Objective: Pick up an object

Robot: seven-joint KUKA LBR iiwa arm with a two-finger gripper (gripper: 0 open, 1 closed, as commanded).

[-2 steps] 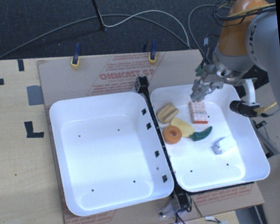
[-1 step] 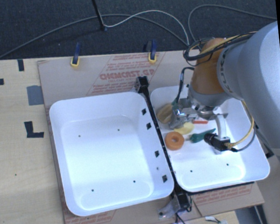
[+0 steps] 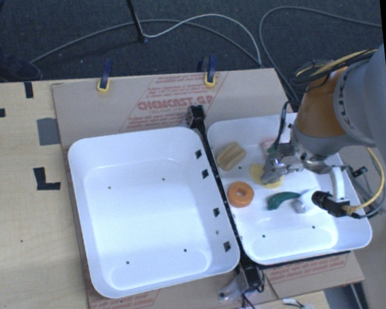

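Camera view shows the right bin (image 3: 285, 247), smooth white plastic, holding a tan ridged block (image 3: 231, 156), an orange ring (image 3: 240, 194), a flat yellow piece (image 3: 258, 172), a curved green piece (image 3: 282, 199) and a small grey lump (image 3: 299, 206). The metal hand (image 3: 273, 171) hangs just beside the yellow piece, partly covering it; whether it is spread or pressed together cannot be told. The left bin (image 3: 90, 216) lies alongside on the cardboard-covered desk (image 3: 167, 101).

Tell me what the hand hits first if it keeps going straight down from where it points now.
Most likely the yellow piece right beside the hand in the right bin; depth is unclear from this slanted view, so it might meet the bin floor just next to it.
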